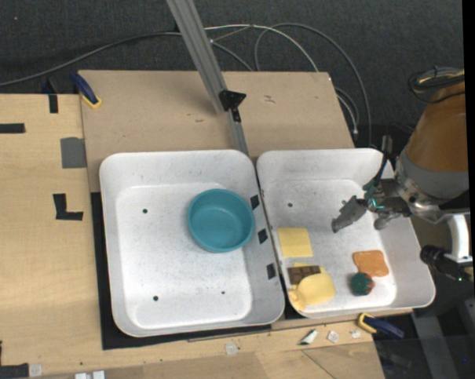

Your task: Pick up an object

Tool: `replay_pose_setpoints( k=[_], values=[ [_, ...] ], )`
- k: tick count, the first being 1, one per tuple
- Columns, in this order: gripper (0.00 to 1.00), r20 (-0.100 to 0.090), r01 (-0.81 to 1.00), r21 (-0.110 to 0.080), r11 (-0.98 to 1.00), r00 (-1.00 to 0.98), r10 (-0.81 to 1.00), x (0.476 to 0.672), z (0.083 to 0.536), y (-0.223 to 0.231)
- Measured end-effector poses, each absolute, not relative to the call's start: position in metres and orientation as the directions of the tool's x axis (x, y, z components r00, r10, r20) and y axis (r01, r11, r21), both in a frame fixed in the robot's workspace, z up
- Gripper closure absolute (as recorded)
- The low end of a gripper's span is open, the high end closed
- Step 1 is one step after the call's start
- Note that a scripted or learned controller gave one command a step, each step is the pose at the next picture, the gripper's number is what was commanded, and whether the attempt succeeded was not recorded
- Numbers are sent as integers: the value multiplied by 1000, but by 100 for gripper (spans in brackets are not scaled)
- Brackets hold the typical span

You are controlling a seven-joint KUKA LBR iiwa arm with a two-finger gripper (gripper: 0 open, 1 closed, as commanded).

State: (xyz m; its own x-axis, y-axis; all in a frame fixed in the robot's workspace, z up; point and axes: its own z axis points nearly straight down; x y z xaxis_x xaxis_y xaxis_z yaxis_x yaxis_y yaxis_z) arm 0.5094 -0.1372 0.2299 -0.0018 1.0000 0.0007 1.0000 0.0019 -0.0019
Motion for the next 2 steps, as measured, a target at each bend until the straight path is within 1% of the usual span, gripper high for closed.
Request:
replay_pose_setpoints(
  k=[1, 2],
  values=[
    [0, 0, 1000, -2, 2, -2, 1000, 509, 230, -137],
    [0, 2, 1000, -8, 1, -1, 1000, 506, 168, -130]
  ],
)
